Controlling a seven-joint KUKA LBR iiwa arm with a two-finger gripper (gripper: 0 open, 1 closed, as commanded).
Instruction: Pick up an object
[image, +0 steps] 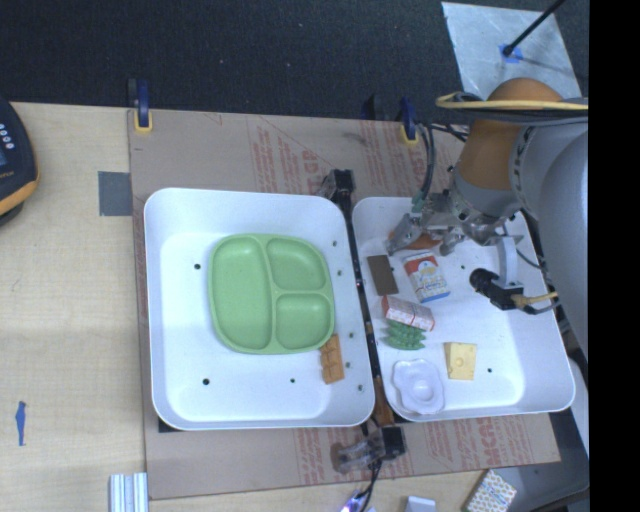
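- Over the upper part of the right bin (525, 345), as the camera sees it, the grey arm's hand (428, 232) sits low near the bin floor; whether it is released or clenched cannot be told.
- Just below the hand lies a small white carton (428, 278) with red and blue print.
- Left of the carton lies a flat brown strip (380, 274); below that a wrapped packet (410, 313), then a green toy (403, 336).
- A yellow square (460, 360) and a white cup (418, 385) lie near this bin's lower edge.
- The left bin (180, 350) holds a green divided plate (271, 293), with a brown cracker-like piece (331, 359) beside it.
- Both bins rest on the table (70, 300).
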